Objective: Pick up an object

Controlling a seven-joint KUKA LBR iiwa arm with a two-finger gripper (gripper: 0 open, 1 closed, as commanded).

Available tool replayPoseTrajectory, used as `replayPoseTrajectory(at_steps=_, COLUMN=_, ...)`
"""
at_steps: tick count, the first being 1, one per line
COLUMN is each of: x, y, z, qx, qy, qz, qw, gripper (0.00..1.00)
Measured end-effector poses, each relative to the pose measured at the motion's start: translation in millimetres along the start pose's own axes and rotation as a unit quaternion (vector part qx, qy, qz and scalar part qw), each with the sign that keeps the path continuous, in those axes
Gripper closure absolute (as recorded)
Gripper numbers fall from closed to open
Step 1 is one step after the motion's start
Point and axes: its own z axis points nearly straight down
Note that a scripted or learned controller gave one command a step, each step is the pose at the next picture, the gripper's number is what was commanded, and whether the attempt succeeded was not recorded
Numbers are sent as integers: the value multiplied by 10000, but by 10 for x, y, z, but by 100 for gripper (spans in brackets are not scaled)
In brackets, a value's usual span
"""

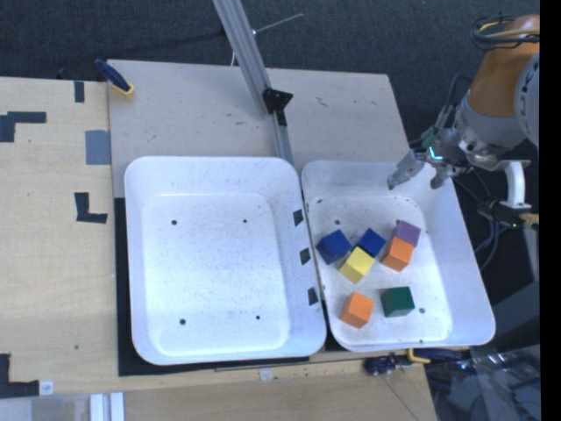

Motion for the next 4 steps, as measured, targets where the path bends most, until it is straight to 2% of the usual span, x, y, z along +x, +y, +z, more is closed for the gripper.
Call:
replayPoseTrajectory(at_steps=1, x=-2, y=11, z=-37, qx=-23, qy=-14, qz=-6, qw=10000, gripper=0)
replayPoseTrajectory(at_steps=3, x=-61, y=-52, z=1045, qx=0, qy=-9, qz=-5, qw=10000, gripper=0)
replayPoseTrajectory(at_steps=4, x=-58, y=-35, z=909, qx=-25, qy=-16, qz=-13, qw=10000, gripper=100)
